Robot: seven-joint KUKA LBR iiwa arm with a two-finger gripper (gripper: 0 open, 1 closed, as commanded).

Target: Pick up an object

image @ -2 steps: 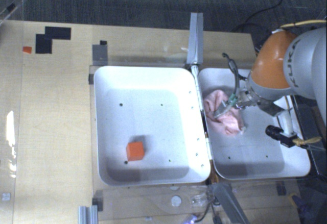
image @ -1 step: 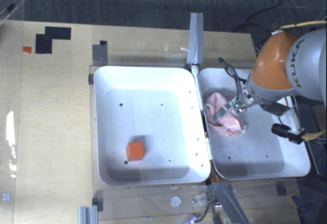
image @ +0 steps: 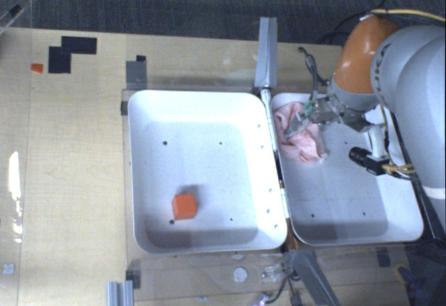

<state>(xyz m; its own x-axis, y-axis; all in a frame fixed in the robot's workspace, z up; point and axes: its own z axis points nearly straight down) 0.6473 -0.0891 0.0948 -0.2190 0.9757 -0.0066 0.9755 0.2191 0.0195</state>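
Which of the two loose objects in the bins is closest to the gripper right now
The pink cloth, bunched in the right bin directly at the gripper. The orange block sits far off in the left bin.

Arm casing (image: pixel 418 67): smooth, rounded, pale grey shells.
Wrist band (image: pixel 362 54): glossy orange dome, just left of the grey casing.
Hand (image: pixel 311 116): small, grey metal, greenish tint, left of the orange band.
Cables (image: pixel 306 64): thin dark wire above the hand; black connector (image: pixel 366 158) with yellowish leads below the band.
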